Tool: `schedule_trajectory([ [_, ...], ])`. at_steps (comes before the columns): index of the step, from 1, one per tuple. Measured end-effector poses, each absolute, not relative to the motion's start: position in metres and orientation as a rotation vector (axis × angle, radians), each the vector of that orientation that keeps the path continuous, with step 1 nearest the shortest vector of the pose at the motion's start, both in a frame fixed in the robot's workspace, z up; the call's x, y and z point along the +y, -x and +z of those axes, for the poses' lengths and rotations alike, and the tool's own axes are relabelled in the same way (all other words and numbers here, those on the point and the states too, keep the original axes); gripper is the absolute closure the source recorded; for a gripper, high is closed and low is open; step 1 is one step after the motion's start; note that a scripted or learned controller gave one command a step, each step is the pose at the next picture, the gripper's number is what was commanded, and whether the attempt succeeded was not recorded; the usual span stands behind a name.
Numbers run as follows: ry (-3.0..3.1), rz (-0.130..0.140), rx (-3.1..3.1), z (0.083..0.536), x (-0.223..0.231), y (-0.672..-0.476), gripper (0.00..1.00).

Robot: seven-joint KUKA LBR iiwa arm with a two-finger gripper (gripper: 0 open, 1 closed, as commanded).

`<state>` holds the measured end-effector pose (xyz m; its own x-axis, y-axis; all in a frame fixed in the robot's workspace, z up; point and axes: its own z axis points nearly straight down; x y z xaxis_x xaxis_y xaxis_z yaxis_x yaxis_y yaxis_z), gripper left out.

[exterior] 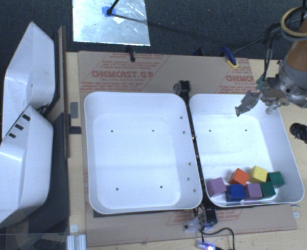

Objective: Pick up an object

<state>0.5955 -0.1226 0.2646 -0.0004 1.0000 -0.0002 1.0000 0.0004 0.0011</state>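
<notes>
Task objs: a cluster of small blocks sits in the near-right corner of the right bin point(278, 139), packed tight, most touching a neighbour. From the bin divider outward: purple block point(215, 185) nearest the divider, then blue block point(235, 192) at the front wall, orange block point(240, 176) just behind it, a second purple block point(254, 190), yellow block point(259, 173), and green block point(276, 178) closest to the right wall, w/ another green piece point(268, 190) tucked just in front. Judgement: they've bunched there because the bin floor prob. dips toward that corner, or the blocks simply got shoved together; either way tight packing leaves little room for fingers between them. Gripper point(245, 107) hangs over the far end of the right bin, well apart from the cluster, nothing between its fingers; they look to be set fairly close together, tho the angle & blur make the gap hard to read. Wrist tilted, fingers angled down toward the bin centre, which reads as an approach posture, not a grasp. Pick not yet begun. Left bin point(138, 100), other side of the divider, has a bare white floor w/ only small dark dots. Both bins rest on a cardboard sheet point(158, 69).
</notes>
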Motion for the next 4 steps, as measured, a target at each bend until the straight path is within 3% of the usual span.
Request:
schedule_trajectory([
  [1, -2.215, 0.006, 2.22, 0.341, -0.113, -0.652, 0.0],
  [2, -2.215, 0.007, 2.218, 0.431, -0.125, -0.674, 0.0],
  [3, -2.227, -0.005, 2.222, 0.351, -0.155, -0.674, 0.0],
  [4, -2.216, 0.008, 2.214, 0.543, -0.18, -0.673, 0.0],
])
